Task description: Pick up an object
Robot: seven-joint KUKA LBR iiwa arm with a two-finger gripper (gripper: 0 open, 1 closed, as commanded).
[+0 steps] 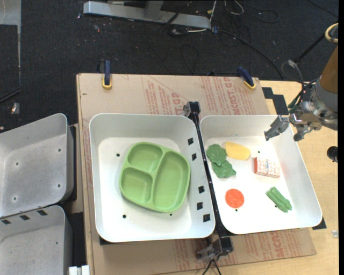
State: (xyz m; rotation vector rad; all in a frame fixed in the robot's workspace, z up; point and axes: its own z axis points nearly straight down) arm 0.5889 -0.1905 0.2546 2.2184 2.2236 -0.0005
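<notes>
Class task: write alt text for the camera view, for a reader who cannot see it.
A grey robot arm's hand hovers over the far right edge of the right shallow white bin, which holds a yellow oval piece, a green leafy piece, a small red-and-white box, an orange-red disc and a green pod-shaped piece. The left shallow white bin holds a light green divided plastic plate.

A brown cardboard sheet point(156, 94) with red print covers the table, pinned at its far edge by two yellow-and-blue clamps point(107, 75). Two more white trays point(32, 156) sit off to the left on the dark floor. Black cables point(236, 32) trail past a grey metal bar point(145, 13) beyond.
</notes>
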